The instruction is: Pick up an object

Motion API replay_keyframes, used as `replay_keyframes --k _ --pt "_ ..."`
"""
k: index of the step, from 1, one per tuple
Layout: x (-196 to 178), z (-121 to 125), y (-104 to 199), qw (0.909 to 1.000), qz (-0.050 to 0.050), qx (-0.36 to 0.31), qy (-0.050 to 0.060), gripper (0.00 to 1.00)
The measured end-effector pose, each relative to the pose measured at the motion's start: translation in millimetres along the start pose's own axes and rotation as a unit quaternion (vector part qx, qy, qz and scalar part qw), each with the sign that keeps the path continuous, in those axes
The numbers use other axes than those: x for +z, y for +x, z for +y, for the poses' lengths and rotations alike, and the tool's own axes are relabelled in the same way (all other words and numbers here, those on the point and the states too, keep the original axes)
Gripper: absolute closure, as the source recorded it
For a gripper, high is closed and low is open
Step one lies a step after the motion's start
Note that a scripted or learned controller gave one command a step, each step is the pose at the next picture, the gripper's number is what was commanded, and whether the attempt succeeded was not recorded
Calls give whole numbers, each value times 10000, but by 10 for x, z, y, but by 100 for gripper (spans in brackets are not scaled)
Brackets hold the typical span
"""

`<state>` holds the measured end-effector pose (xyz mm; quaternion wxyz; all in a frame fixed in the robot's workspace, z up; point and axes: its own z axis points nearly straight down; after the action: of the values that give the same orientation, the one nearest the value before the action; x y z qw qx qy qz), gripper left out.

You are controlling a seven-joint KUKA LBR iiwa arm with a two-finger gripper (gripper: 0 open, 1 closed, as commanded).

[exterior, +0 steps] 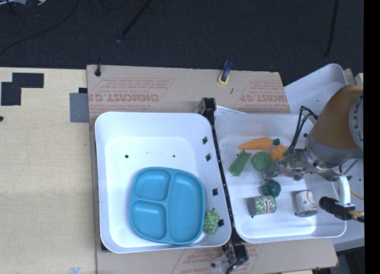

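The right bin point(279, 228) holds several small objects. An orange carrot point(256, 144) lies at its back, with a small orange piece point(276, 152) beside it. A dark green piece point(240, 163) and a rounder green piece point(261, 161) sit just below. A teal object point(272, 187) lies in the middle. A green-labelled can point(262, 205) and a silver can point(304, 203) lie near the front. My gripper point(289, 165) hangs low over the bin, right of the round green piece and above the teal object. Nothing is visibly held.
The left bin point(119, 130) holds a blue divided plate point(167, 205), and a bumpy green object point(211, 221) sits in its front right corner. The arm's grey and orange body point(338, 127) covers the right bin's right side. A black divider point(215, 160) runs between the bins.
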<state>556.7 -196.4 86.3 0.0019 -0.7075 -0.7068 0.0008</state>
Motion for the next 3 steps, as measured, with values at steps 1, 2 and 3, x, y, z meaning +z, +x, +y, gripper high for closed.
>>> replay_keyframes --k 1,2,3 --pt "-116 3 -7 10000 4 14 -8 100" --pt "-542 35 4 10000 -8 -5 -26 100" --pt "-1071 76 -106 10000 -14 -3 -35 100"
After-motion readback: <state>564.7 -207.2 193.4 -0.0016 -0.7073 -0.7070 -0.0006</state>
